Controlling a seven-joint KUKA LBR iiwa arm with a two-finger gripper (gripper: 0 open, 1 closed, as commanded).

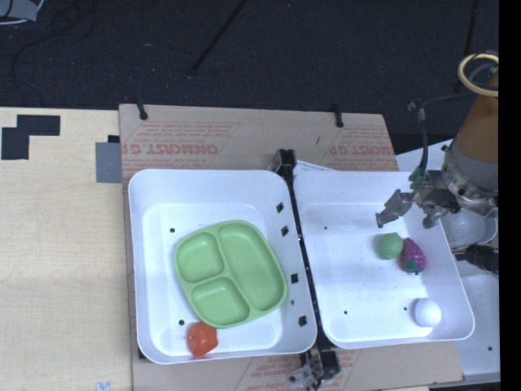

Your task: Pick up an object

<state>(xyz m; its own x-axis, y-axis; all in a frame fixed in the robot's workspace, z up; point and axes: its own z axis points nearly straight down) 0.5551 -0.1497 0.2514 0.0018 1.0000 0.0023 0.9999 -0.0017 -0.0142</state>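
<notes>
In the right bin (350, 218) a small green ball (389, 245) lies touching a purple grape-like toy (413, 255). A white ball (426, 312) rests near that bin's front right corner. My gripper (409, 212) hangs at the bin's right side, just behind and above the green ball. It is open, its two grey fingers spread, and nothing is between them. In the left bin (155, 218) a green divided plate (230, 272) lies flat, with an orange-red toy (202, 339) at its front edge.
The bins sit side by side on a cardboard sheet (244, 141), joined by a black divider (295, 243). The arm's grey body with its orange band (480, 129) stands over the right edge. A light wooden tabletop (57, 243) lies to the left.
</notes>
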